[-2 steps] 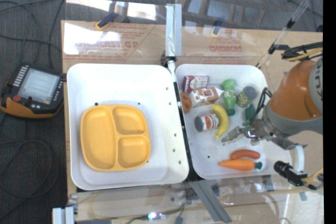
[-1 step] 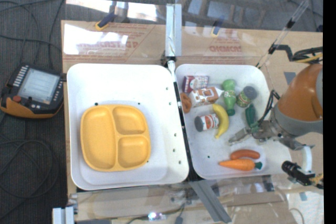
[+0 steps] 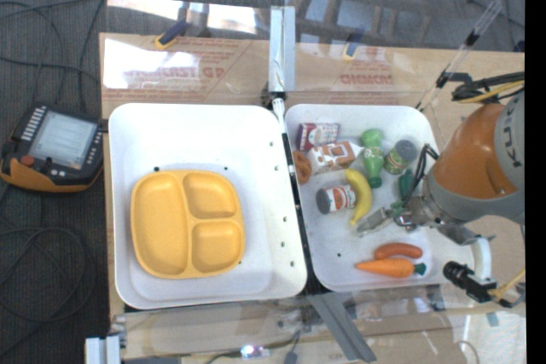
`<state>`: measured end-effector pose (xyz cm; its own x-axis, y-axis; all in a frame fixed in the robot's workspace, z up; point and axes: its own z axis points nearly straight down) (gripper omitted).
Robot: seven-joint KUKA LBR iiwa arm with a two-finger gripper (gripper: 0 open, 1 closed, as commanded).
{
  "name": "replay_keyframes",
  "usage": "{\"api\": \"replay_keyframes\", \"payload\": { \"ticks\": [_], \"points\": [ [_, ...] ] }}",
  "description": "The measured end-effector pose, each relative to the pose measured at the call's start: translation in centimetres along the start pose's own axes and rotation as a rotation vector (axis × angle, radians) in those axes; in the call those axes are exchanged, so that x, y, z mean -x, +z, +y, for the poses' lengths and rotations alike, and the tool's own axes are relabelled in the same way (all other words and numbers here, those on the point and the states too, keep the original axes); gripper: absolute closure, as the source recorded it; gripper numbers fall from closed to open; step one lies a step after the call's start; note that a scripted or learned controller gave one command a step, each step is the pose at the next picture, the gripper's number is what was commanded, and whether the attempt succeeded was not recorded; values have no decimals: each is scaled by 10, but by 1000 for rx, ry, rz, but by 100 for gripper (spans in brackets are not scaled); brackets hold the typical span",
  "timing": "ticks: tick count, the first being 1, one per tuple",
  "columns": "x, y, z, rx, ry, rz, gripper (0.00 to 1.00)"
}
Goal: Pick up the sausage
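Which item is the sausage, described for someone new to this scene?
Look in the right bin, near its front edge. The sausage is the short reddish-orange link lying just above the carrot. Unlike the carrot, it has rounded ends and no green top.

We see two bins [image 3: 205, 119] of smooth, white, faintly glossy plastic. The yellow tray [image 3: 188, 222] in the left one looks like matt plastic. In the right bin the sausage [image 3: 397, 251], carrot [image 3: 388, 268] and banana [image 3: 360, 193] have a smooth, slightly shiny, plastic look. The gripper [image 3: 375, 221] seems to be bare grey metal, and the arm's orange band [image 3: 478, 153] is smooth and glossy. The bench [image 3: 192, 68] looks like pale wood under clear, reflective sheeting.
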<state>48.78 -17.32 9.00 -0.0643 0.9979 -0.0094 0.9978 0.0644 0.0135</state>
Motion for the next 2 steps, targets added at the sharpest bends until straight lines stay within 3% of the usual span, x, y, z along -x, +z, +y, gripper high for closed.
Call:
{"api": "replay_keyframes", "payload": {
  "ticks": [1, 2],
  "points": [
    [15, 0, -1, -3, -83, 8, 0],
    [42, 0, -2, -5, -274, 20, 0]
  ]
}}
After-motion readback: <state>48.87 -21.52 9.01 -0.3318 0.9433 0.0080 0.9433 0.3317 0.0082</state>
